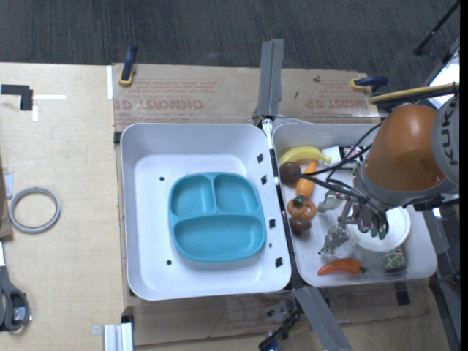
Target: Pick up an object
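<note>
Several fruits point(300, 189) crowd the right bin point(322, 131) beside the tool point(338, 238), grip seemingly unreadable.

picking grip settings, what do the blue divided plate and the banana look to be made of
Blue divided plate: probably moulded plastic, judging by its even colour, rounded compartment ridges and soft sheen. Banana: looks like plastic toy food, uniformly bright yellow and smooth, though real fruit can't be ruled out.

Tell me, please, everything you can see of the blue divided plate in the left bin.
The blue divided plate is a light blue, rounded-rectangle tray that looks like plastic. Raised ridges split it into three compartments: two smaller ones at the far side and one long one nearer the camera. It lies flat and upright on the floor of the left bin, roughly centred, with nothing in it.
</note>
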Robot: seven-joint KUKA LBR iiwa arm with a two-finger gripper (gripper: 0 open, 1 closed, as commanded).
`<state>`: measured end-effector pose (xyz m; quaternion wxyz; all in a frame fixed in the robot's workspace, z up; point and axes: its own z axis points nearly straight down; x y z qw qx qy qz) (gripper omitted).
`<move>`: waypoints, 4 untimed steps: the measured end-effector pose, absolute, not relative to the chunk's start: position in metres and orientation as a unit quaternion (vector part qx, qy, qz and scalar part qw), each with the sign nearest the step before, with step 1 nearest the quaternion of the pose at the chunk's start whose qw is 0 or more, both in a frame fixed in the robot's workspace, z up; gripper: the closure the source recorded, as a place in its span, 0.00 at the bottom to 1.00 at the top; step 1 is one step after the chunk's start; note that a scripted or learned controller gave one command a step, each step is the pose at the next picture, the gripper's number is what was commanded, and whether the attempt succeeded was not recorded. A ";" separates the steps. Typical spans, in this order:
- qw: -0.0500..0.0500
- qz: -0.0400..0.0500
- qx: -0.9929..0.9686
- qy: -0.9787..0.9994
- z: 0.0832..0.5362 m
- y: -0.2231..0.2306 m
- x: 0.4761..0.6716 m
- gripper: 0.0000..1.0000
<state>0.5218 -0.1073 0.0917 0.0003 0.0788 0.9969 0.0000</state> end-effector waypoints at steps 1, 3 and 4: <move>0.002 0.000 0.152 0.988 0.093 -0.127 0.600 0.00; 0.004 -0.001 0.298 0.955 0.104 -0.093 0.623 1.00; 0.002 0.000 0.344 0.939 0.218 -0.019 0.589 1.00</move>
